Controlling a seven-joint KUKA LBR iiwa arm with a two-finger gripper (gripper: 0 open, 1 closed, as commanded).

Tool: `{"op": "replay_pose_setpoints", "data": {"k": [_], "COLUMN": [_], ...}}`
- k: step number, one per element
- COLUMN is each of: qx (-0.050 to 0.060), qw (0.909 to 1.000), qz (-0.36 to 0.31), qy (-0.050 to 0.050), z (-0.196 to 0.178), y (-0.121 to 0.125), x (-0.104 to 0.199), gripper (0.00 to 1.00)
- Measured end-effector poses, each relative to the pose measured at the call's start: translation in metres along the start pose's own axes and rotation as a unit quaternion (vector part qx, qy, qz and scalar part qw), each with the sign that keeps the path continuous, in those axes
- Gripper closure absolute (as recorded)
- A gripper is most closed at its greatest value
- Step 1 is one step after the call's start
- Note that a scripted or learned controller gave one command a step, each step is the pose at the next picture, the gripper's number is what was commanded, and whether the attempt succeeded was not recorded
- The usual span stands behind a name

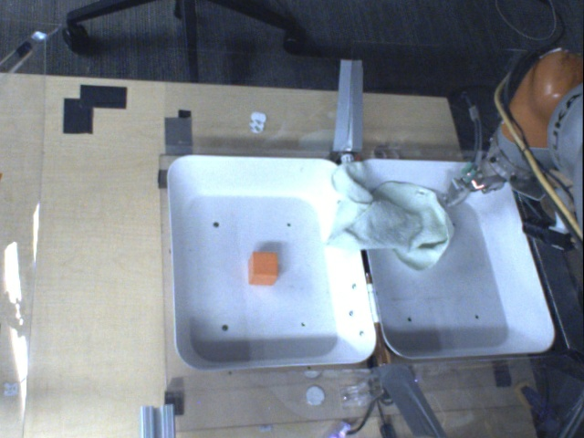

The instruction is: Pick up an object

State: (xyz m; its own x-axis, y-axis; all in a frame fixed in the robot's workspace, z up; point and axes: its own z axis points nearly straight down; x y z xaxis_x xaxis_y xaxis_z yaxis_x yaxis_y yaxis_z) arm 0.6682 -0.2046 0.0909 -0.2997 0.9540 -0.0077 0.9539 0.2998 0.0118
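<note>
A small orange cube (264, 268) sits near the middle of the left bin (196, 199). A crumpled pale green cloth (401, 219) lies over the wall between the two bins, mostly in the upper left of the right bin (511, 281). My gripper (461, 190) hangs at the cloth's upper right edge, close to it or touching it. The arm, with its orange band (538, 94), reaches in from the right.
A grey metal post (348, 108) stands behind the gap between the bins. Black tape marks (91, 106) lie on the wooden bench at the far left. Cables (525, 167) run along the arm above the right bin's right wall.
</note>
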Motion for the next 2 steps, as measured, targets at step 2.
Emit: {"op": "replay_pose_setpoints", "data": {"k": [2], "qx": [0.003], "qw": [1.0], "qz": [-0.007], "qy": [0.001], "z": [-0.0729], "y": [0.0034], "x": [-0.0009], "gripper": [1.0]}}
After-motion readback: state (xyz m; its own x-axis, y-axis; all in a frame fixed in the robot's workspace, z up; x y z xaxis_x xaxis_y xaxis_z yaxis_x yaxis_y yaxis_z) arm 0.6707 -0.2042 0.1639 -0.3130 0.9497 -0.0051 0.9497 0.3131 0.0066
